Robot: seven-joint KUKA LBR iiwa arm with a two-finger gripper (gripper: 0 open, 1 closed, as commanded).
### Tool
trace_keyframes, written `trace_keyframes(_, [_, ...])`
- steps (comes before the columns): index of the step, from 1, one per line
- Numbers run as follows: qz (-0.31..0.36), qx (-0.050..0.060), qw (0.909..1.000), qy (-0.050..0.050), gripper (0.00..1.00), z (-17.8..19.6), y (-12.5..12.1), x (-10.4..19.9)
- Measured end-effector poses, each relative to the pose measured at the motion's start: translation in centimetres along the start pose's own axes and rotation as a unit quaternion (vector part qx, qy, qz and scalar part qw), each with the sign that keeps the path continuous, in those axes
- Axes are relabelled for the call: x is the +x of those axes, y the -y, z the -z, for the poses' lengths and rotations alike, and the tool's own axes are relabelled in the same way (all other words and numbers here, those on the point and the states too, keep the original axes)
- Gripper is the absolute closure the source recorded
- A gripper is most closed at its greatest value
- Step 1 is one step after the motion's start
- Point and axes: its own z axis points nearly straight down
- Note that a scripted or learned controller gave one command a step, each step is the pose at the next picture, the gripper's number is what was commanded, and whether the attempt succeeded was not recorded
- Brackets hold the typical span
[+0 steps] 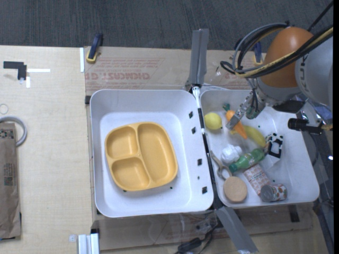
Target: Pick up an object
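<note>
The claw [234, 118] hung low in the right bin [302, 157], right at the carrot [238, 127] whose long axis ran down-right, lemon [213, 121] just left; couldn't tell if it was clamped or apart.

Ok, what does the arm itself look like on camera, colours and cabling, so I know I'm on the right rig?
The arm is grey, with a rounded orange band above the wrist. Black cables, one run with a yellow line, loop around the orange part. The gripper is slim, metallic grey. A black fitting sticks out beside the wrist.
</note>
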Motion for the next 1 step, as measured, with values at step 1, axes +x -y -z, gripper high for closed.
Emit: trace_keyframes(1, [0.055, 0.000, 0.9985, -0.002, 1.00, 16.09, -1.86, 2.13])
